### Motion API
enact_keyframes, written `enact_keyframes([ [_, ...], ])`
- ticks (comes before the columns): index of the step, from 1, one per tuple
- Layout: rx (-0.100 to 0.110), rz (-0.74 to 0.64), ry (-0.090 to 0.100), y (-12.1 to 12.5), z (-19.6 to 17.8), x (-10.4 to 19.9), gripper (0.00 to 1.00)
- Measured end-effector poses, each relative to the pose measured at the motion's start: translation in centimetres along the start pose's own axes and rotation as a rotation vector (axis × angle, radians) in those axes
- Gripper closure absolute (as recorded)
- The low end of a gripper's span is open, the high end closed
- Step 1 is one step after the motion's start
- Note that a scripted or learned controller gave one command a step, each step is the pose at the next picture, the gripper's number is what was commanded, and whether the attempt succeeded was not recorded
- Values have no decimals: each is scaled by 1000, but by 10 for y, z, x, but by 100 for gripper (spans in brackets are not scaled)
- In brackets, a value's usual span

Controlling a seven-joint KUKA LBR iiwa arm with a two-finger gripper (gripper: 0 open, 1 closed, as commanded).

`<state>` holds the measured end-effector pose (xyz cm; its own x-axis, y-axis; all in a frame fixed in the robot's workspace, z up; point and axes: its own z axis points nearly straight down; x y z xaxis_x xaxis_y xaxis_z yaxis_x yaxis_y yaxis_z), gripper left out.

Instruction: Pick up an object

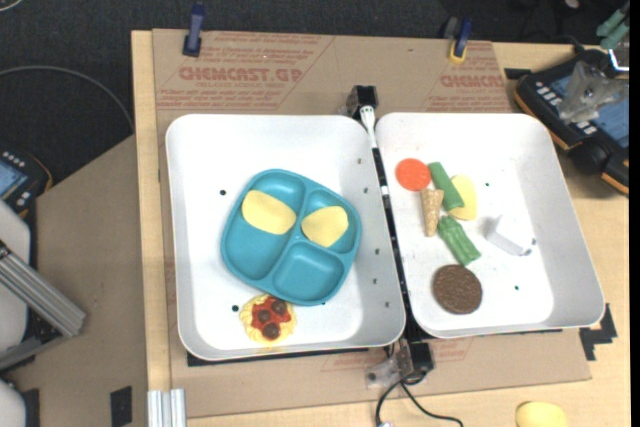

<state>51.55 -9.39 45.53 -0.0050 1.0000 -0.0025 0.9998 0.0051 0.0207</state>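
camera view, from above. we count seven loose objects in the right bin [560, 175], clustered in its left half. an orange disc [412, 174] lies nearest the divider between the bins. just beside it a green stick [441, 179] runs at a slant, touching a yellow chunk [464, 198] on its right. a tan cone [431, 208] lies below the disc, with its point toward the near edge. a second green piece [459, 239] sits under the cone and the yellow chunk. a white block [508, 238] lies a little to its right, apart from the rest. a brown round cookie [457, 288] lies flat nearest the front rim, just below the second green piece.

in the left bin [190, 215] we note a blue divided plate [290, 265] lying flat near the middle. two yellow slices sit in its upper compartments, the left slice [268, 211] and the right slice [325, 224]. its lower compartment shows bare blue. a small yellow round with red spots [266, 318] lies on the bin floor, touching the plate's front edge.

both bins rest on a brown board [300, 75] with red print. a blue clamp [194, 30] and a yellow clamp [459, 39] grip its far edge.
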Motion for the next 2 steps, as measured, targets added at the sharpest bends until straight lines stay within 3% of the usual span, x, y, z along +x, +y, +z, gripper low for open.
enact_keyframes([
  [1,6,1,2,-32,-87,38,100],
  [2,30,-8,4,-36,-10,152,100],
])
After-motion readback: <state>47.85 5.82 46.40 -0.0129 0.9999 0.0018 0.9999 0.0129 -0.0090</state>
